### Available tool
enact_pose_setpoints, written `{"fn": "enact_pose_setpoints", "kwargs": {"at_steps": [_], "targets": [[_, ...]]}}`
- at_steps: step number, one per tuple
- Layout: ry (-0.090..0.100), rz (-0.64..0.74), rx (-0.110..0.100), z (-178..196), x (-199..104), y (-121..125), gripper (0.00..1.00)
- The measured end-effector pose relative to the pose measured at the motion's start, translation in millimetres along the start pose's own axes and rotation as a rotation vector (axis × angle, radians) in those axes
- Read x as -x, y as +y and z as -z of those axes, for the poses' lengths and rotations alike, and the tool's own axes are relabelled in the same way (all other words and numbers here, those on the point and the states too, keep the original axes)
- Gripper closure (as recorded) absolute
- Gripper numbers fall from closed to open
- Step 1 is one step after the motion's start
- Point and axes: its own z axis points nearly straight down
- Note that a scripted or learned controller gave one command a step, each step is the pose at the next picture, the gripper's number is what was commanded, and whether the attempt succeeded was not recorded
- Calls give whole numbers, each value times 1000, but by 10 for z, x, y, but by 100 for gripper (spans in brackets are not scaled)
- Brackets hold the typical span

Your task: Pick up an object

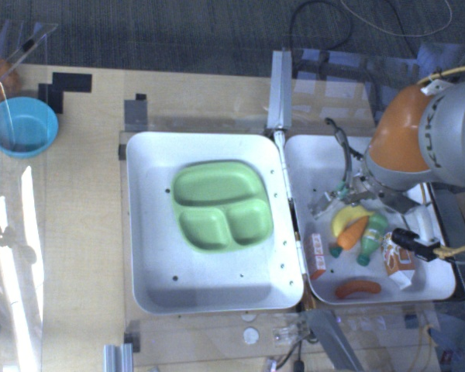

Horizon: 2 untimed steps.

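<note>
My gripper [333,198] hangs low in the right bin [318,155], open, with nothing between its fingers. Its metal fingers sit just up and left of a yellow banana-like toy [344,220]. Beside that toy lie an orange carrot [349,235], a green bottle [371,239] and a brown carton [397,259]. A reddish sausage [357,288] lies near the bin's front wall, and a red-and-white packet [317,254] lies along its left wall. The grey arm with its orange band [399,142] covers the bin's right side.
The left bin [151,270] holds a green divided plate [221,204]. A blue bowl [25,126] stands at the bench's far left. A metal divider [279,91] runs between the bins at the back. Cables trail behind the right bin.
</note>
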Motion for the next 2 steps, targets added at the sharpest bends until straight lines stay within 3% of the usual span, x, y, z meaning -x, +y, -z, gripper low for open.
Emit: {"fn": "enact_pose_setpoints", "kwargs": {"at_steps": [2], "targets": [[0, 0, 0, 0, 0, 1, 0]]}}
